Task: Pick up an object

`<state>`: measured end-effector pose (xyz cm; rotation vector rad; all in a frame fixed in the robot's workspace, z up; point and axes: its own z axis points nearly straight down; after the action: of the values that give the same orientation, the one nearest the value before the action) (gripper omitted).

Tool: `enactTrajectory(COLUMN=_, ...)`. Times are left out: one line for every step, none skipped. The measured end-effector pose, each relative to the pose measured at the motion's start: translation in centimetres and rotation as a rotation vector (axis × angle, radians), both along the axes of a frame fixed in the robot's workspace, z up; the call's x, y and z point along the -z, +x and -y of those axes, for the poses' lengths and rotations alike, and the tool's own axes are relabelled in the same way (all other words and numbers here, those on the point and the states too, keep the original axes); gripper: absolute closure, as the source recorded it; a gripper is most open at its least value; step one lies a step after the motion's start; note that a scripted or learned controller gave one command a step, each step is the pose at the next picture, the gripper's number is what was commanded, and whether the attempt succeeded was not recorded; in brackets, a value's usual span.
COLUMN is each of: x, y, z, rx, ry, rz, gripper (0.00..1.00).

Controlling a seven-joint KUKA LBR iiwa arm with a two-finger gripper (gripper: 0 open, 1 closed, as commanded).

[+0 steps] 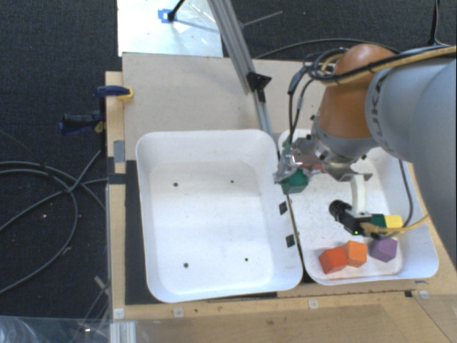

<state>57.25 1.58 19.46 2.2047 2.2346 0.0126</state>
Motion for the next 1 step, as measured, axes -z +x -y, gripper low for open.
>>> enactTrajectory(x=-2.51, y=5.18, z=-4.96, rx=0.002, ry=-0.002, rz=0.001, gripper=1.0)
